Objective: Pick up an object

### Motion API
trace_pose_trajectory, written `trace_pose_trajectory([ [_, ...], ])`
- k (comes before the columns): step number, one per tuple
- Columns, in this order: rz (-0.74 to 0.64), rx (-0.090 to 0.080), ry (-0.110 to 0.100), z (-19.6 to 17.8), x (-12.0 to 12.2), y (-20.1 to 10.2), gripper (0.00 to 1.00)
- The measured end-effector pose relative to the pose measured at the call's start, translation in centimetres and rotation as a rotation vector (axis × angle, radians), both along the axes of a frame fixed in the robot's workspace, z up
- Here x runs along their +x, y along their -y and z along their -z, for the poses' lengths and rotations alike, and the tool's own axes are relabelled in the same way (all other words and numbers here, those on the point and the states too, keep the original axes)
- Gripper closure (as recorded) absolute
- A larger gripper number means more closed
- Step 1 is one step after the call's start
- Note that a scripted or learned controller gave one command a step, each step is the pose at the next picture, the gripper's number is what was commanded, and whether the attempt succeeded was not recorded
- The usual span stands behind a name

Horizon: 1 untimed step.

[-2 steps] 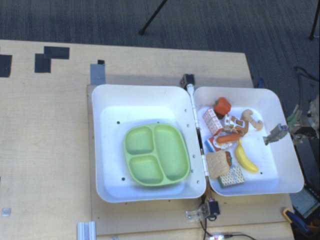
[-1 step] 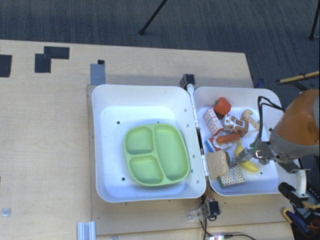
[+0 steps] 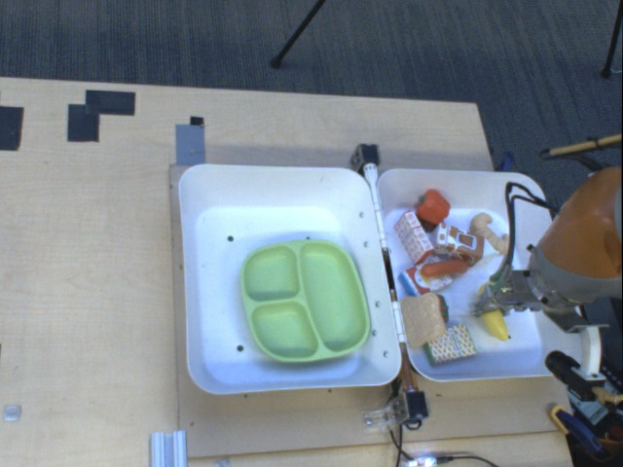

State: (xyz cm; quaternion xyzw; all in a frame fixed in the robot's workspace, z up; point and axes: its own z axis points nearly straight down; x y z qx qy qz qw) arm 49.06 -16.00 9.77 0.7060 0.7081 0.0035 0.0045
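We look down at a slant on a pale wooden counter [image 3: 88, 290] carrying two shallow white bins side by side. We take the green divided plate [image 3: 306, 301] as our landmark; it sits in the middle of the left bin [image 3: 209, 261].

Nearest us, below the plate, the left bin's front rim runs close to the counter's front edge, with a small clip and wires just beyond its right corner. White floor shows on every side of the plate, widest on its left and far sides.

To the right of the plate, past the shared rims, lies the right bin [image 3: 526, 358], crowded with small things. Closest to the plate are a brown sponge-like block [image 3: 424, 317] and, nearer us, a patterned box [image 3: 451, 343]. Further right lies a yellow piece [image 3: 497, 327], just under the end effector [image 3: 494, 298]. We cannot tell how far its fingers are parted or whether they have hold of anything. The grey arm with its orange band [image 3: 589, 224] fills the bin's right side.

Further back from the plate sit a red sausage shape [image 3: 446, 269], a red and white carton [image 3: 413, 236], a tan figure [image 3: 484, 230] and an orange-red ball [image 3: 433, 205].

Left of the plate the counter is broad and bare. Beyond it lies dark carpet [image 3: 195, 17].
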Motion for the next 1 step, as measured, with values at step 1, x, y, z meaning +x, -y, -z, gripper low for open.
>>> trace_pose_trajectory([
  [1,-0.002,0.002,-0.009,-8.71,-0.29,-8.4,1.0],
])
